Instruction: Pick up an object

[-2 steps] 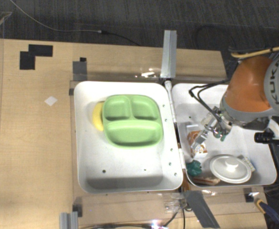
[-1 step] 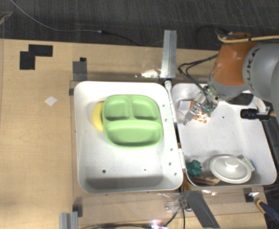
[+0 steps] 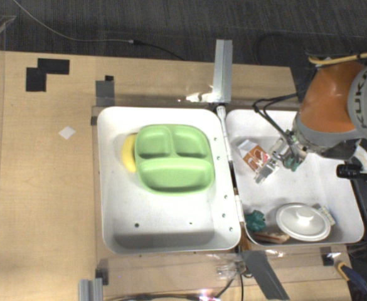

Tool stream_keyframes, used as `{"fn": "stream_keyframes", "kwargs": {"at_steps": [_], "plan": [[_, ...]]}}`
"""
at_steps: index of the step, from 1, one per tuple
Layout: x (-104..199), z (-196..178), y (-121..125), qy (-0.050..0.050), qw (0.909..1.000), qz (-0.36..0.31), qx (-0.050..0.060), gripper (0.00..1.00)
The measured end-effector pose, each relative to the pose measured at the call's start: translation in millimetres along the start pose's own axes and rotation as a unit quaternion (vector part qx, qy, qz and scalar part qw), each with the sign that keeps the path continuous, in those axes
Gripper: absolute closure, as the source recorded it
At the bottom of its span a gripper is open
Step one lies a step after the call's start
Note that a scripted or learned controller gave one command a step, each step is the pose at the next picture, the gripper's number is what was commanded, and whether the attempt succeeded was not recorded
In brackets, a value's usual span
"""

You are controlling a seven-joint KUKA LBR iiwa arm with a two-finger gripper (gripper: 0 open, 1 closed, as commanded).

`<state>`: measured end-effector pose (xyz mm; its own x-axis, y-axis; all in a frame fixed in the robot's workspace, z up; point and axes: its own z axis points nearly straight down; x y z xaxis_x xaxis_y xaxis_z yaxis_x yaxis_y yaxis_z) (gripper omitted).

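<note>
Likely target: small orange-and-white printed packet (image 3: 252,155), lying flat in the upper left of the right white bin (image 3: 343,187), close to the divider wall. My gripper (image 3: 272,163) sits just right of it, angled down toward it; nothing visibly between the fingers, and I can't tell how far apart they stand. Round white lidded bowl (image 3: 303,221) is near the bin's front edge, teal lump (image 3: 255,220) beside it at front left. Left white bin (image 3: 114,231) has the green divided plastic tray (image 3: 172,158) over a yellow object (image 3: 128,153). Risks, my read: packet is thin and flat, so fingers may skid over it or shove it into the wall; closing early grabs air.
</note>
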<state>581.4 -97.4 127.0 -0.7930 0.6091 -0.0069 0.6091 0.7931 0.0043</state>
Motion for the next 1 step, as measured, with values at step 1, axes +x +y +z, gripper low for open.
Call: {"fn": "stream_keyframes", "kwargs": {"at_steps": [1], "plan": [[-22.1,39.1,22.1,0.000,0.9985,0.055,0.000,0.00]]}}
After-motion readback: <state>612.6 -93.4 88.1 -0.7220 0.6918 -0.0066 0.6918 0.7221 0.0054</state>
